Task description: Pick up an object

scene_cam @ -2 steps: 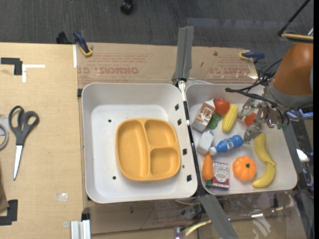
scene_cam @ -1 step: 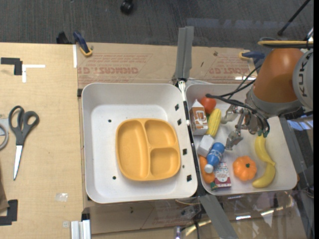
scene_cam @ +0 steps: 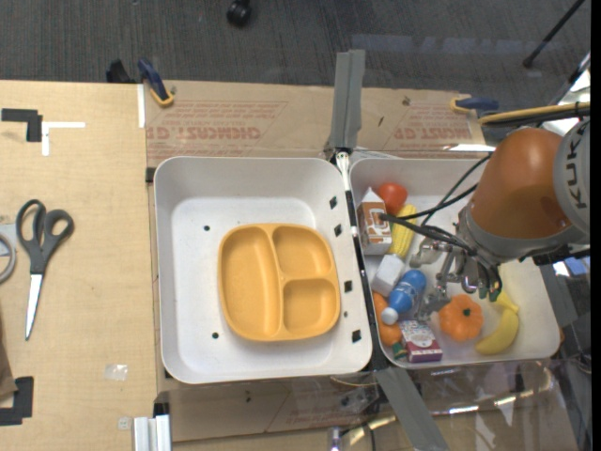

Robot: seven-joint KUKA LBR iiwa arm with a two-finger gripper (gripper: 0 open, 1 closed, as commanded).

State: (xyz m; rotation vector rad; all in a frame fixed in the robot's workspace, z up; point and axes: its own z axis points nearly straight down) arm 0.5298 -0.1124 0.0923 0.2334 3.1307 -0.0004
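The pick looks unfinished: every object lies in the right bin [scene_cam: 540, 341], none lifted. Nearest the camera in that bin sit a small red carton [scene_cam: 423, 341], a banana [scene_cam: 500, 330] and an orange pumpkin-like toy [scene_cam: 462, 318]. Just beyond the toy, the gripper [scene_cam: 449, 275] hangs low; whether it is parted or closed cannot be told. Further back, a blue bottle [scene_cam: 405, 294], corn [scene_cam: 404, 230] and a red toy [scene_cam: 392, 196].

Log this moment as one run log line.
phase: reaching | gripper: low in right bin, above blue bottle and orange fruit | grasp: none seen | left bin: yellow divided plate
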